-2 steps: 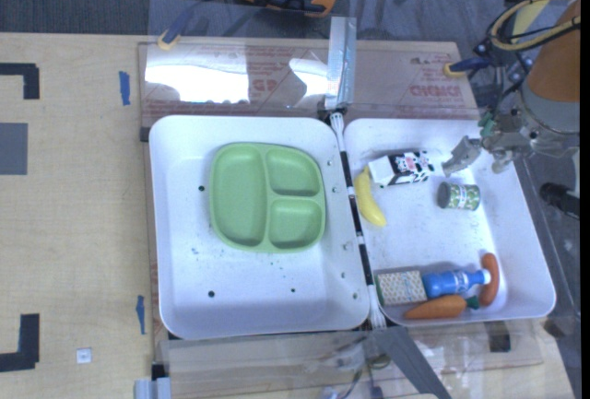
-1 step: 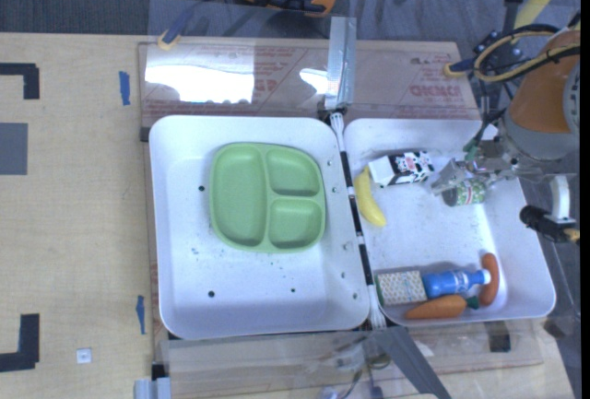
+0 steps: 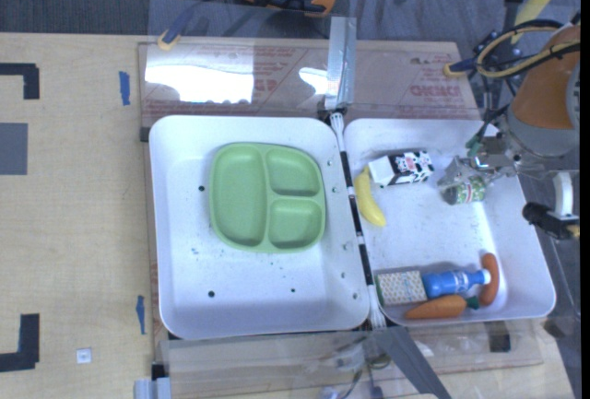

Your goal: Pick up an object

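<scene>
My gripper hangs over the upper right part of the right bin, reaching in from the right. Directly beneath its tip, touching or nearly touching it, lies a small green and silver can. A yellow banana lies along the bin's left wall. A black and white carton sits to the left of the gripper. Along the front wall lie a blue bottle, an orange carrot, a reddish sausage and a speckled pad.
The left bin holds a green divided plate. A metal divider separates the two bins. A clear panel stands behind them. The arm's orange band and cables fill the right side.
</scene>
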Tool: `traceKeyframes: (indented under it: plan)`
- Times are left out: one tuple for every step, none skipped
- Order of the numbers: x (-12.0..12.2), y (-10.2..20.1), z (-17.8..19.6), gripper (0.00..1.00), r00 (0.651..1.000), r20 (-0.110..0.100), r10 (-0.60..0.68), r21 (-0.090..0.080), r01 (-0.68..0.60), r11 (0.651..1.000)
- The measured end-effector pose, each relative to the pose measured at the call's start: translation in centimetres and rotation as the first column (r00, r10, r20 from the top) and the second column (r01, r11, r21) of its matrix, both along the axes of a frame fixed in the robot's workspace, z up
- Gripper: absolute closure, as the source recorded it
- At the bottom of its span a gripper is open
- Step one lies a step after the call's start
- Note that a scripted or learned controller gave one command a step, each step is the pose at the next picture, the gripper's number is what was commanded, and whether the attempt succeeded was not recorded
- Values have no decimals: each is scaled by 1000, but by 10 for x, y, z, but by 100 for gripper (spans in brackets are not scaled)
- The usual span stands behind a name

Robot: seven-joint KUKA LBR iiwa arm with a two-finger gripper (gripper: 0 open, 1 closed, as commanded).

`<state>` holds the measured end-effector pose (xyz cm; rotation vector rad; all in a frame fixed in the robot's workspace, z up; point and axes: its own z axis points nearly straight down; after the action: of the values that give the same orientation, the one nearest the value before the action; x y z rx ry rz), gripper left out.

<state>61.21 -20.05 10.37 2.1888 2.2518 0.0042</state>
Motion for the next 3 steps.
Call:
traceKeyframes:
  plan:
    - [13,43,-18,100,996,3,90,-2,-90,996]
    - [12,42,-19,0,996,1,90,-3,-90,996]
    - [4,-17,73,0,1000,1,23,-3,-22,1000]
